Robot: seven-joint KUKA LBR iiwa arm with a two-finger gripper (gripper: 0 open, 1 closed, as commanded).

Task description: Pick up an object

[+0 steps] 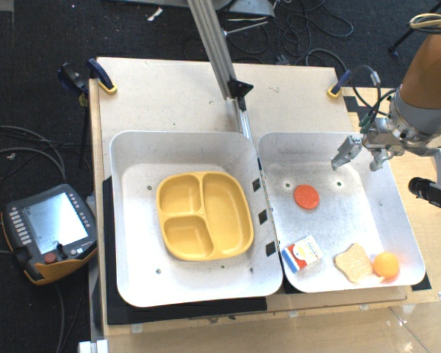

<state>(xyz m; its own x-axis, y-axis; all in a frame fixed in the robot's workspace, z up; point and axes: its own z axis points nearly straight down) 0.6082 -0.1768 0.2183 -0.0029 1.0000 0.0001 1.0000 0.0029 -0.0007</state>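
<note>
Approach step: pincer (360, 154) hovers over right bin's (397, 197) far edge, nothing picked yet.

Fingers look spread apart w/ nothing between them, touching nothing. Closest target is the red disc (306, 196), below and left of pincer; carton (303, 254), bread slice (354, 262) & orange ball (386, 265) lie further below (near edge). Next move, I'd guess: shift over disc, descend, close.

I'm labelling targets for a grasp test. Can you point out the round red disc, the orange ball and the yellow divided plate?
Round red disc (306, 196), camera view: centre of its top face.
Orange ball (386, 265), camera view: middle of its rounded top.
Yellow divided plate (165, 248), camera view: outer rim at its lower left corner.
</note>
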